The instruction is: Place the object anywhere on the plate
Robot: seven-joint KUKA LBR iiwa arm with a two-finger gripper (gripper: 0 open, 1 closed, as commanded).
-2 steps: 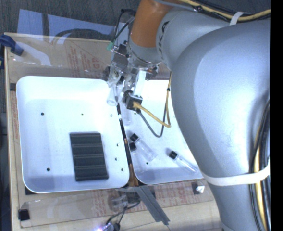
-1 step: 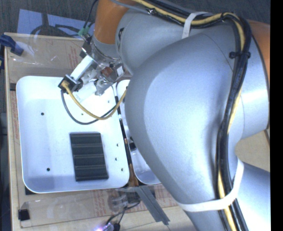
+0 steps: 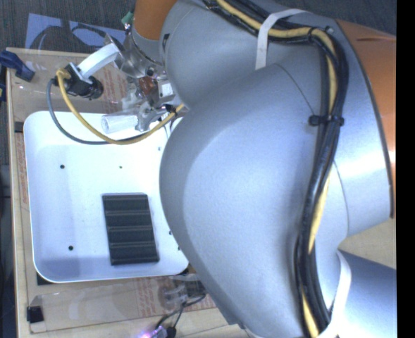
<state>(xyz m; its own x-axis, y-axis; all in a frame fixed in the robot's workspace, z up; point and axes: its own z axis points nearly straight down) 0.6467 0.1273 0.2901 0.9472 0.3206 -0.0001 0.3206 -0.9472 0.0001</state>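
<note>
Clearly the large grey robot arm with an orange band (image 3: 277,160) takes up most of the right and centre of the frame, and its wrist reaches to the upper left, where the two-finger gripper (image 3: 142,111) sits over the top edge of the shallow white plastic bin (image 3: 52,210). A yellow cable (image 3: 87,134) loops from the wrist across the bin's upper part. Just left of the gripper lies a small pale, cylinder-like piece (image 3: 119,123); whether it is the object or part of the tool cannot be told, and whether the jaws are apart or closed on anything cannot be told either, since the wrist hardware crowds that spot.

Lower in the bin, at the lower centre-left of the frame, a dark grey ribbed rectangular slab (image 3: 130,229) lies flat on the bin floor, well apart from the gripper. It may be the plate, though that is a judgement. No round dish is seen.

If the pale cylinder is the task's thing, it looks light, stiff and smooth, so it would likely roll or slip. Taking hold across its short width near the middle, with jaws square to its long axis, seems soundest
</note>
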